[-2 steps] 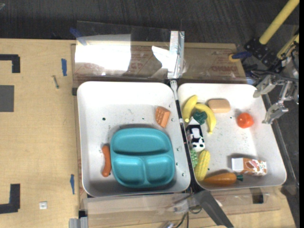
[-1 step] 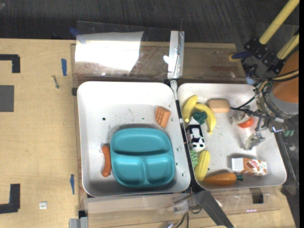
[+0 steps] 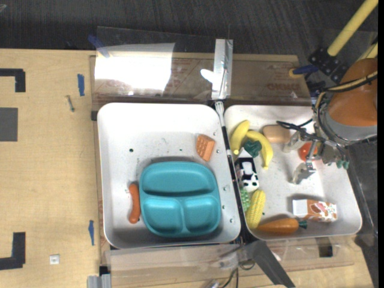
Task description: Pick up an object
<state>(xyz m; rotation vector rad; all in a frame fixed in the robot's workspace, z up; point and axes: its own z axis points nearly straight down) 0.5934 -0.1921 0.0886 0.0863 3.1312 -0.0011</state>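
We see the gripper (image 3: pixel 305 171) low over the right bin (image 3: pixel 351 191), its metal fingers pointing down toward the white floor; whether they stand apart or together we cannot tell, and nothing shows between them. The arm (image 3: pixel 354 101), grey with its orange band, enters from the right above the same bin.

Taking the right bin as our landmark, the objects on offer lie inside it. Nearest the gripper, toward the bin's near right corner, rests a small juice carton (image 3: pixel 315 209) with an orange-and-white face. Along the near wall lies a carrot (image 3: pixel 279 225), and just beside it, against the bin's left wall, stands an ear of corn (image 3: pixel 256 207). Further up that left wall sits a black-and-white cow figure (image 3: pixel 247 173), and above it a banana (image 3: pixel 251 138) curves over something green. A pale tan, bread-like piece (image 3: pixel 277 132) lies near the far wall.

Just left of the right bin, sharing its wall, sits the left bin (image 3: pixel 114 137). It bears a teal divided tray (image 3: pixel 179 198), a sausage (image 3: pixel 134 203) at the tray's left edge, and an orange wedge (image 3: pixel 205 146) beyond the tray's far right corner.
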